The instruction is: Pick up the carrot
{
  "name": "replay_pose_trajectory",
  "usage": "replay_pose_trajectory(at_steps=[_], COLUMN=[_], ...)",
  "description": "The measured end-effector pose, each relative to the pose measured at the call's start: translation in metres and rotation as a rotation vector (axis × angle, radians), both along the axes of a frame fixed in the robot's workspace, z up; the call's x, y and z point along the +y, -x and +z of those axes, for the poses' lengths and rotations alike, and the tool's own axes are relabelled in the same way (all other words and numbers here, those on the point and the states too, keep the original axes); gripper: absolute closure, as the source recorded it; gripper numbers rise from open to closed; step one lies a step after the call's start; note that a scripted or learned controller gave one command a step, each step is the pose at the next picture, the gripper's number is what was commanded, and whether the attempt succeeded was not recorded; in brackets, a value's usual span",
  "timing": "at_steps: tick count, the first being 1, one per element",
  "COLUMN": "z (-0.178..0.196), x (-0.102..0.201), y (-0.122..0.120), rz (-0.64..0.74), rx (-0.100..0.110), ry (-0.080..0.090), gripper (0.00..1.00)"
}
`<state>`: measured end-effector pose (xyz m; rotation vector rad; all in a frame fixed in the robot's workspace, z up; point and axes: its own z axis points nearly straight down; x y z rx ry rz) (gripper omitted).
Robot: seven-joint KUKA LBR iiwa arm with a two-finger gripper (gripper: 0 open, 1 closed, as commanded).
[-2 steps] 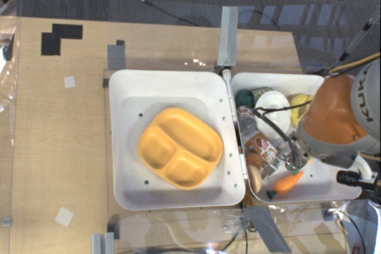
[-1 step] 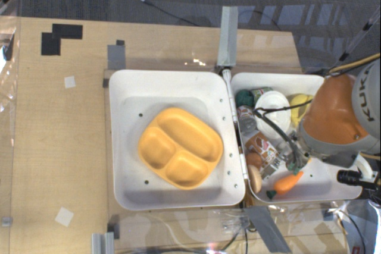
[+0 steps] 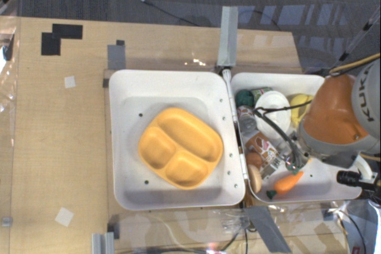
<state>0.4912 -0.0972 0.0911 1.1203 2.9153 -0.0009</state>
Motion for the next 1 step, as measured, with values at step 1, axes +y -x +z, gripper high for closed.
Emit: replay_pose_trajectory(at_steps=[1], z=[0.0002], x=[0.0009], y=[-0.0007], rz=[0.031], rx=[-0.002], ry=[0.002], gripper=[0.00])
